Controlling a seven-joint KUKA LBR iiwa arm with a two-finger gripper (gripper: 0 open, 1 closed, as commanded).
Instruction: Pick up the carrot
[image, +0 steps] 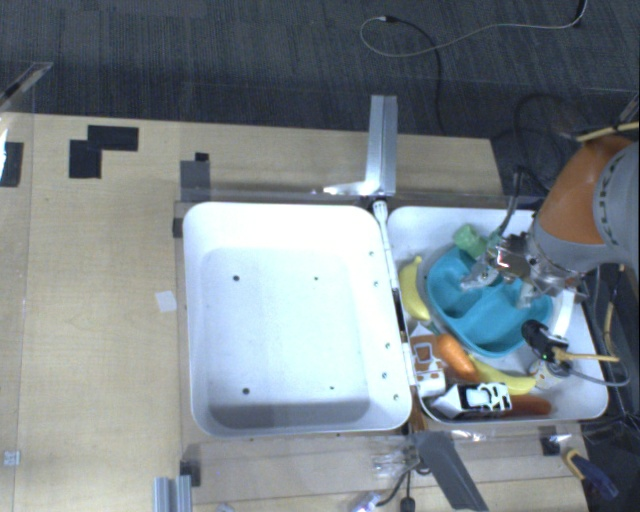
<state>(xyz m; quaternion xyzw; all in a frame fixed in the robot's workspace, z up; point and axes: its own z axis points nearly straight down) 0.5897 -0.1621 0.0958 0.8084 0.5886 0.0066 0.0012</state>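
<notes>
The carrot (454, 356), short and orange, lies in the right bin (590, 405) near its front left, wedged against the lower edge of a blue bowl (485, 310). My gripper (486, 273) hangs over the upper part of that bowl, up and to the right of the carrot and well apart from it. Nothing shows between the gripper and the carrot except the bowl's rim.
A yellow banana (411, 290) curves along the bowl's left side and another yellow piece (510, 379) lies under its front. A green item (468, 239) sits behind the bowl. A black-and-white object (482, 397) and a reddish-brown piece (531, 405) lie at the front. The left bin (290, 415) adjoins.
</notes>
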